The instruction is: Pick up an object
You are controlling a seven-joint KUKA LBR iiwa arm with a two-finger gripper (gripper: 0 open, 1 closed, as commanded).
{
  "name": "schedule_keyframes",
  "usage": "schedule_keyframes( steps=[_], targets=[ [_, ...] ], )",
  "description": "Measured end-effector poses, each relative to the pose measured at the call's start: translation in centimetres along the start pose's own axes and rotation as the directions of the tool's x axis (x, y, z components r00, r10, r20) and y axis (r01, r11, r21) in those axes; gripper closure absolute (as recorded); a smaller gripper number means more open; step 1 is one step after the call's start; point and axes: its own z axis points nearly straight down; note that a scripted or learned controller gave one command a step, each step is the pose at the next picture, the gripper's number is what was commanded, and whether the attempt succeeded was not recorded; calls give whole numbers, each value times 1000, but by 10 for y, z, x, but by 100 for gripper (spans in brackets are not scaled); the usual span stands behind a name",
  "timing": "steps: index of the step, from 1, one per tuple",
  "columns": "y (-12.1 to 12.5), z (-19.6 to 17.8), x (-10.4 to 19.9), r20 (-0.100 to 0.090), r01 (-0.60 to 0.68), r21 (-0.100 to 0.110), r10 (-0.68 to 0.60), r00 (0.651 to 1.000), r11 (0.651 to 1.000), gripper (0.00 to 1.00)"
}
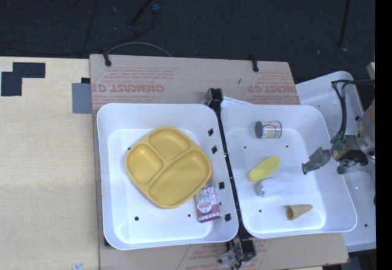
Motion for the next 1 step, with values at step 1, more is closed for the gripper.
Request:
schedule_keyframes(
  steps=[1],
  targets=[
    [3,-6,0,3,4,-13,-4,1000,1000,0]
  ],
)
